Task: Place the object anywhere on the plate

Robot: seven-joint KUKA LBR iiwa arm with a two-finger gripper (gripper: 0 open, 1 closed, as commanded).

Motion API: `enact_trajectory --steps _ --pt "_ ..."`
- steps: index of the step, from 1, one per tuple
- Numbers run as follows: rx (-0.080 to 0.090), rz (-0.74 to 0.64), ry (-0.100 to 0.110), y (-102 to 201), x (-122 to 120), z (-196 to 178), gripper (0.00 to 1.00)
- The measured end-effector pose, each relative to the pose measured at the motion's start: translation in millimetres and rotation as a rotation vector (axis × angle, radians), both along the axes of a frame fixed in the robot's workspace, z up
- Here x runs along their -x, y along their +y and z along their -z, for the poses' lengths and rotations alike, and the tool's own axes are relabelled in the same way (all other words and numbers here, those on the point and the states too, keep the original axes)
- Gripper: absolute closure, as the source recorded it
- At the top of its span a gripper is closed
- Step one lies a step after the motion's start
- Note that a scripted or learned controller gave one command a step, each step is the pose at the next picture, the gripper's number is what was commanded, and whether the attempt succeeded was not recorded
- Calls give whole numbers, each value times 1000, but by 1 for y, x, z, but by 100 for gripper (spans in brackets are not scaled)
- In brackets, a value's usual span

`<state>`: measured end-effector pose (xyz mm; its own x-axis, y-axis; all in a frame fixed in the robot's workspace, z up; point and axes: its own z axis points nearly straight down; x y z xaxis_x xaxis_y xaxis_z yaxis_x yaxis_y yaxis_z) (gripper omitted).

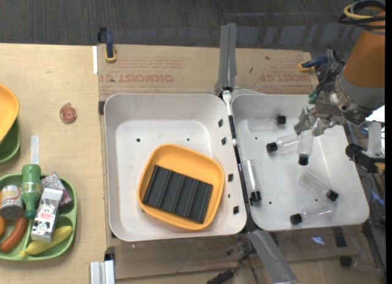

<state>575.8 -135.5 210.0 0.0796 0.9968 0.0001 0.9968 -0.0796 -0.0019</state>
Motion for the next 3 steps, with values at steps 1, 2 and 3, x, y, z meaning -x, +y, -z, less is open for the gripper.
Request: enact_trajectory --steps 1,2,3 --pt "0 -82 2 37 42 30 100" --pt "0 -82 2 37 42 30 0" --pt "0 -124 0 -12 82 18 0"
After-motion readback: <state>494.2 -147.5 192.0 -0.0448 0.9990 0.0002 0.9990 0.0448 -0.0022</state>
